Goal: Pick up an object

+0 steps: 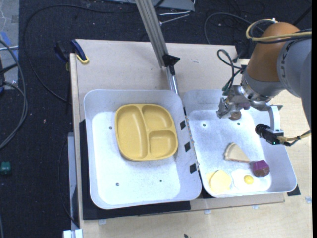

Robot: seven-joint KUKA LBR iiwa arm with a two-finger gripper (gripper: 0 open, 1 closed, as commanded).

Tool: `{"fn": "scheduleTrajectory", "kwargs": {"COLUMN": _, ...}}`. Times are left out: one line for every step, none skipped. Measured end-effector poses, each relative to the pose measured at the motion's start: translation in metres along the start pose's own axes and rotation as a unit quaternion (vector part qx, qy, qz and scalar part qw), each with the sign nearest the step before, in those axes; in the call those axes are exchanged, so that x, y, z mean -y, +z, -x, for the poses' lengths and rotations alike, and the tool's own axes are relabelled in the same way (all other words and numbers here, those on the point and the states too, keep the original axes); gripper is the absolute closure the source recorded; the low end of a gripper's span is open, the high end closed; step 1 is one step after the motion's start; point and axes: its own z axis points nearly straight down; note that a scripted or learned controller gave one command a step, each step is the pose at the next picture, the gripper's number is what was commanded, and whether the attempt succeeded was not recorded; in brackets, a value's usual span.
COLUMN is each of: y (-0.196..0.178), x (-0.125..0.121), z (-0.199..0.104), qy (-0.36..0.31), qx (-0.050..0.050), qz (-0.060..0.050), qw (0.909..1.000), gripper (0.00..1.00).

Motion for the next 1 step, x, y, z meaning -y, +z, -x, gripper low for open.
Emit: {"fn": "scheduleTrajectory", "kwargs": {"y": -0.0641, "x": 0.0011, "z": 0.0024, "qy": 0.000, "qx": 0.000, "qz": 0.001, "qw": 1.0000, "gripper": 1.00}}
